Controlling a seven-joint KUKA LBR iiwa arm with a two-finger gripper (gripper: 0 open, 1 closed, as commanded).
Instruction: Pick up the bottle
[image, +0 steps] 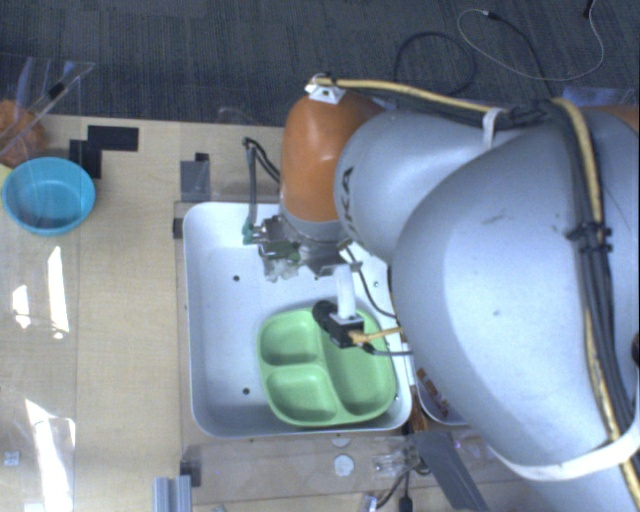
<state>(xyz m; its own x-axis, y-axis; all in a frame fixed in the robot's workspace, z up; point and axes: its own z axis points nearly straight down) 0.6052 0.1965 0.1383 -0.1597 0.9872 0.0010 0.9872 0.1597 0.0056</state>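
My gripper (283, 260) hangs over the back part of the left white bin (215, 310), just beyond the far edge of a green divided tray (310, 375). The tray lies in the bin's front right half, and its compartments look bare. The big grey arm with its orange band (315, 160) covers the bin's right side and nearly all of the right bin. Nothing can be made out at the gripper's tip.
A blue bowl (48, 195) stands on the wooden bench at the far left, outside the bins. Black blocks (105, 140) sit near the bench's back edge. The left bin's floor left of the tray is bare white.
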